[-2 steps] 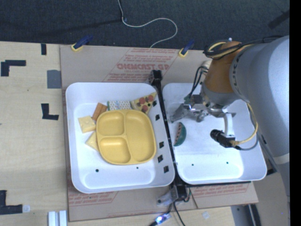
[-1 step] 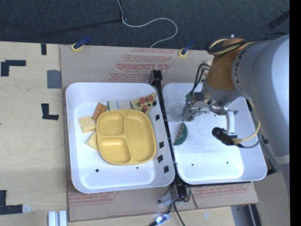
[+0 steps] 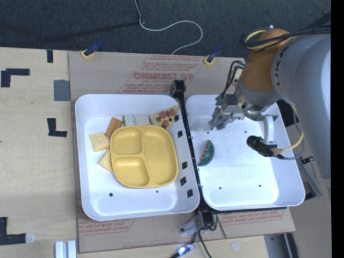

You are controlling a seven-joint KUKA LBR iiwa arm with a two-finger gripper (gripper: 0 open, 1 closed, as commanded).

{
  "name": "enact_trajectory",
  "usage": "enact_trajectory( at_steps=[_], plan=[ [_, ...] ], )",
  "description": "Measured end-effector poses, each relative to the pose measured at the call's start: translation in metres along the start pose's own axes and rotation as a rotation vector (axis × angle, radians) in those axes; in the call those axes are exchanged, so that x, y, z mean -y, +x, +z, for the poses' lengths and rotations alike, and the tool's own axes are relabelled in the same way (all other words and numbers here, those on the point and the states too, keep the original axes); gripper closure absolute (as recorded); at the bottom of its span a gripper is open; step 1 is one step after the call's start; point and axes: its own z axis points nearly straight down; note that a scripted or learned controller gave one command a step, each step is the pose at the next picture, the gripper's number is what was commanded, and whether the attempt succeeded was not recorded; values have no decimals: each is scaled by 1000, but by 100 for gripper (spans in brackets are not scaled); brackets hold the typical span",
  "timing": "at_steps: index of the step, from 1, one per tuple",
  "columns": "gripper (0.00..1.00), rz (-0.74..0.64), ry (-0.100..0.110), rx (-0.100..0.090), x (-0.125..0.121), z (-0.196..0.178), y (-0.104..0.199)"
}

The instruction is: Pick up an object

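A small watermelon-slice toy [image 3: 207,151], green rind with a red face, lies in the right white bin [image 3: 242,179] near its left wall. My gripper [image 3: 216,122] hangs over the upper left part of that bin, about a hand's width above and slightly right of the slice, apart from it. Nothing shows in the gripper. The grey arm with its orange band [image 3: 258,69] reaches in from the upper right.
The left bin [image 3: 134,200] holds a yellow divided plate [image 3: 144,156] with several small food toys along its upper and left sides, among them a cracker [image 3: 99,141] and a pizza slice [image 3: 166,116]. A black cable fitting [image 3: 260,144] hangs over the right bin.
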Motion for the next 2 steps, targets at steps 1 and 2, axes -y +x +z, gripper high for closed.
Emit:
enact_trajectory(
  at_steps=[1, 2],
  plan=[
    [100, 2, 0, 0, 9, -54, -3],
    [100, 1, 2, 0, 8, -85, -3]
  ],
)
